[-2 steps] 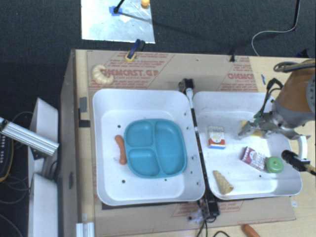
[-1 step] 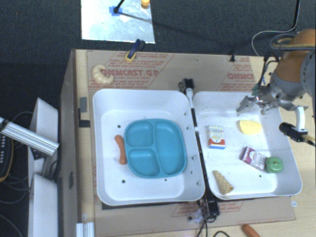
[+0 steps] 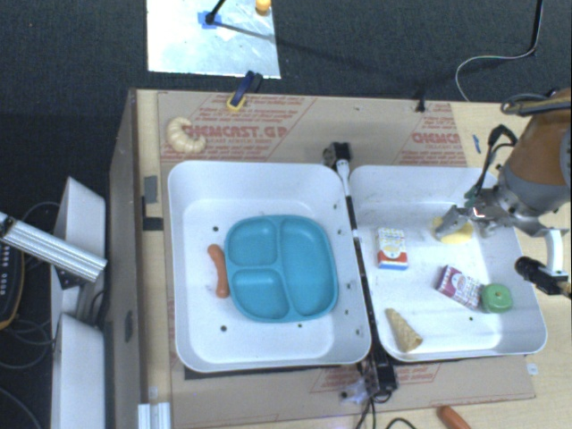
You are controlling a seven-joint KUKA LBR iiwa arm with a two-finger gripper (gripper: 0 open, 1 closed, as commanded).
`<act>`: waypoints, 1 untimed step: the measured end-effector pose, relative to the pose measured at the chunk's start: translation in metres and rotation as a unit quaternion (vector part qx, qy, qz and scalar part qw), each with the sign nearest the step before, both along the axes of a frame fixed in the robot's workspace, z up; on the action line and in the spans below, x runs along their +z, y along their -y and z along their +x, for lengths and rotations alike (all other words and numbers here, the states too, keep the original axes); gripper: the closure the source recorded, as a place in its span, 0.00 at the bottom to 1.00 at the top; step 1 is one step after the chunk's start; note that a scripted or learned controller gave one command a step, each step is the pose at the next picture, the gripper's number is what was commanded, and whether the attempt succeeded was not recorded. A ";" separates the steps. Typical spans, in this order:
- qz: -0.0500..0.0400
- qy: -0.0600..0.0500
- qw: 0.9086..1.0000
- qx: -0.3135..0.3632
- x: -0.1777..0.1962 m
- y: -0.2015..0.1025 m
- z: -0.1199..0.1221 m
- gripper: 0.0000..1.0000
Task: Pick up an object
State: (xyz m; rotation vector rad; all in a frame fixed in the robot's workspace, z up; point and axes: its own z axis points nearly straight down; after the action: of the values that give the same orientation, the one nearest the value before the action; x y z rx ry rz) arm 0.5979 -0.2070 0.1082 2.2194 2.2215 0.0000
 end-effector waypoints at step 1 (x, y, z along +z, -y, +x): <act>0.001 0.000 1.000 0.001 -0.023 -0.002 0.072 0.00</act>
State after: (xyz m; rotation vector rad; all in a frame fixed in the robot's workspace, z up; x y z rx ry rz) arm 0.6696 -0.2050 0.0855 2.2179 2.2254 0.0034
